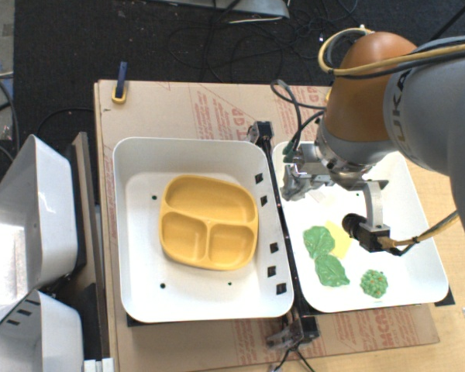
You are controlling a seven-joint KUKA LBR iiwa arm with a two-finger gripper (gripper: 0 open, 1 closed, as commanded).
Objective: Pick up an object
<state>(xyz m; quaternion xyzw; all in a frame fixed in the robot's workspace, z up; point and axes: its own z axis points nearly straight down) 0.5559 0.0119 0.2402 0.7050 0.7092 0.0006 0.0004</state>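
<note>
The gripper [296, 183] hung over the far left corner of the right bin [407, 258], close to the wall shared with the left bin [136, 281]. Whether it was open or closed could not be told from this angle, and nothing showed in its grasp. The nearest candidates lay nearer the camera and a little right of it: a flat green leaf-shaped piece [318, 241] touching a pale yellow piece [340, 239], with a second green leaf [331, 270] just beyond. A round, bumpy green piece [374, 283] sat farther off to the right. They looked like soft, matte toy foods. The thin leaves would probably need a low, edge-on pinch, so the knobbly round piece seemed the easier pick. Left of the gripper, a smooth yellow divided tray [209, 222] filled the other bin.
</note>
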